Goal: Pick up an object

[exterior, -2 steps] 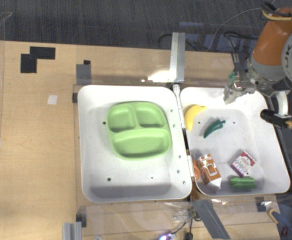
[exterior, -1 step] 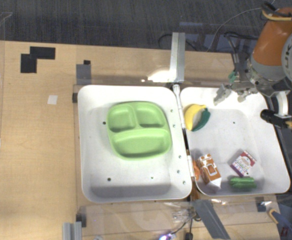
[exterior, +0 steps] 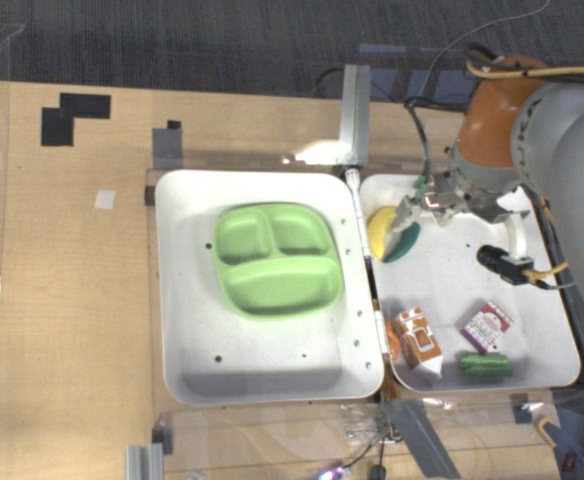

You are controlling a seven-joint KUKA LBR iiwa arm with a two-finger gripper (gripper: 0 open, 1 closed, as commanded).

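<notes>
tray [exterior: 277, 258]: matt green plastic | bins [exterior: 187, 298]: smooth white plastic | bench [exterior: 62, 298]: pale wood

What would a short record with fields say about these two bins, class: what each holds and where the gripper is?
left bin: one green divided plate, lying flat
right bin, top left: yellow item with a dark green piece beside it
right bin, bottom: orange and white carton, maroon and white packet, green oblong item
gripper: over the right bin, close to the yellow item
held object: none visible
</notes>
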